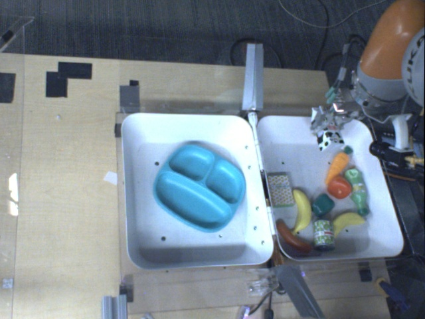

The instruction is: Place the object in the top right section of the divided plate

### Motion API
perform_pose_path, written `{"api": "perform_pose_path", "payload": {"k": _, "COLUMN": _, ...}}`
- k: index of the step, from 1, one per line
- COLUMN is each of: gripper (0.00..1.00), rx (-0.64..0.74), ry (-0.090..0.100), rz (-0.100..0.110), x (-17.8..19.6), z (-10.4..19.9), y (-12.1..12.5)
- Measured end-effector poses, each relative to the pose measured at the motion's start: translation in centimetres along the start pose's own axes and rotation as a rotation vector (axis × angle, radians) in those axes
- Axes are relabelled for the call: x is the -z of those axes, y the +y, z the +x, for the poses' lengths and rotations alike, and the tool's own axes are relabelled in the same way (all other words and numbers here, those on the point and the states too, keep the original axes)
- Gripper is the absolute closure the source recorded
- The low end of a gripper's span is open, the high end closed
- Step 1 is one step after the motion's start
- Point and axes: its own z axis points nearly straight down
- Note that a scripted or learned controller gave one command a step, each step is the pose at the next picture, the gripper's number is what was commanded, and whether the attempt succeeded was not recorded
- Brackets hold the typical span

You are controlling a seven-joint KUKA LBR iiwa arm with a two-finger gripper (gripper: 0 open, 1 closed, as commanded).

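Pale wood bench (60,198), black tape patches (66,77) at left. Dark grey carpet (146,12) behind; a thin cable (312,8) loops across it.

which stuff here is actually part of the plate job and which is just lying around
Part of the job:
blue divided plate in the left bin
its top right section
gripper, above the right bin

Lying about:
two toy bananas
toy carrot
tomato
small can
sponge
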Motion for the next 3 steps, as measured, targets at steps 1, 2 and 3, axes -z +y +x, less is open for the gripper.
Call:
{"api": "perform_pose_path", "payload": {"k": 1, "gripper": 1.00, "rx": 0.333, "ry": 0.003, "rz": 0.001, "x": -1.1, "z": 5.9, "y": -0.6}}
{"api": "perform_pose_path", "payload": {"k": 2, "gripper": 1.00, "rx": 0.605, "ry": 0.003, "rz": -0.002, "x": 1.2, "z": 12.1, "y": -1.6}}
{"api": "perform_pose_path", "payload": {"k": 3, "gripper": 1.00, "rx": 0.531, "ry": 0.004, "rz": 0.001, "x": -2.4, "z": 21.7, "y": -1.8}}
